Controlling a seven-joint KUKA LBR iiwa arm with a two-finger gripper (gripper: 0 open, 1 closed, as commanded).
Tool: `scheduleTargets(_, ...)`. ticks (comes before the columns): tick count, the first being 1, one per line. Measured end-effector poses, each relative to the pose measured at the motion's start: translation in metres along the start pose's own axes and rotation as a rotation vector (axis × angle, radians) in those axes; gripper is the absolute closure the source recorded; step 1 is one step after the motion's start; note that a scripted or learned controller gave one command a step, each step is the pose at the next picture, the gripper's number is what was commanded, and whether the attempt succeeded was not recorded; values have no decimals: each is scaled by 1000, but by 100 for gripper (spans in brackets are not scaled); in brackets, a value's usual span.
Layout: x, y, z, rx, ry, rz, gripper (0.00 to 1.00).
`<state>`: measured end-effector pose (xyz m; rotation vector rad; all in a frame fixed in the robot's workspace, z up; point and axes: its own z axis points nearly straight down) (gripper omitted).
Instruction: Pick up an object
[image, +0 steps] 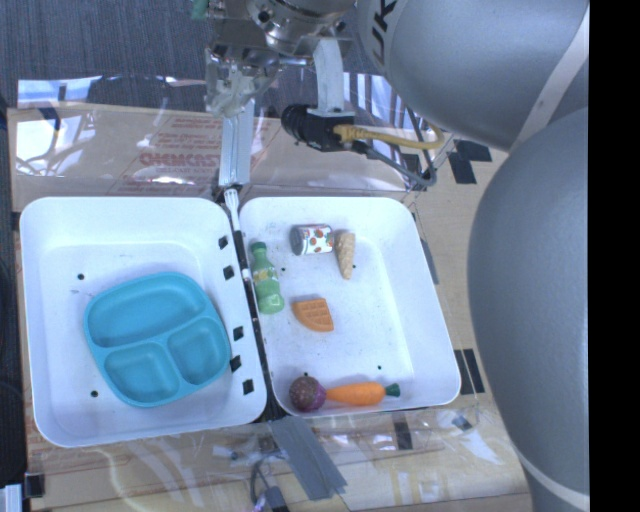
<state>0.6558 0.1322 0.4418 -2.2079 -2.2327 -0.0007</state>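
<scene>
The right bin (425, 330) holds several small things. A green bottle (266, 280) lies by its left wall. A small dotted can (313, 239) and a tan cone-shaped piece (346, 253) sit near the back. An orange wedge (314, 314) lies in the middle. A purple ball (307, 393) and a carrot (355, 394) rest at the front wall. My gripper (231, 180) hangs above the back rim where the two bins meet, beyond the bottle and apart from every object. Nothing shows in it.
A blue divided plate (155, 338) lies in the left bin (50, 260). The divider between the bins (245, 310) runs right beside the green bottle. The grey arm bulks over the right side of the bench.
</scene>
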Motion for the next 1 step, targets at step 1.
scheduleTargets(1, -47, 0, 0, 4, -2, 6, 100)
